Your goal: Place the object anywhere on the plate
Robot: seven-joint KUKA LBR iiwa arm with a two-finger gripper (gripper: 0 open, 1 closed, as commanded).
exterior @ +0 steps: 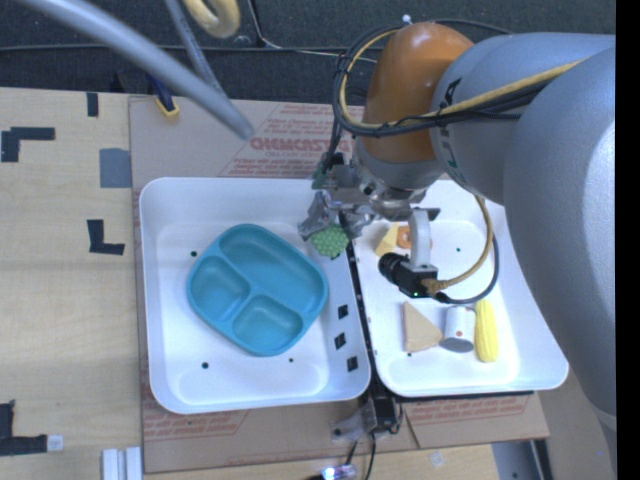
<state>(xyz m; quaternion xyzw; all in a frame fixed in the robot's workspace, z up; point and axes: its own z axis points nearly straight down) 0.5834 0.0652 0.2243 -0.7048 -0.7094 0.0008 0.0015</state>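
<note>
Centrally, gripper (330, 226) sits low over the seam between the two bins, on the left bin's side. Grey arm with the orange band comes in from the right, above the right bin.

Small green knobbly object (326, 240) is directly at the gripper's tip, touching or nearly touching it. It shows at the far right of the left shallow white bin (165, 363), close against the dividing wall. Gripper body hides the contact from this angle, so I cannot tell whether the gripper is apart, together, or clamped on the green object.

Blue three-compartment plastic plate (258, 288) lies flat mid-bin, turned at a slant. Green object is just beside the plate's upper right corner, outside its rim, not on it.

Right shallow white bin (530, 363) holds a tan wedge-shaped block (420, 328), a yellow corn-cob-like piece (486, 330) and a small pale grey cylinder (458, 328) between them. An orange-and-yellow piece (395, 236), possibly toy food, lies partly under the wrist.
</note>
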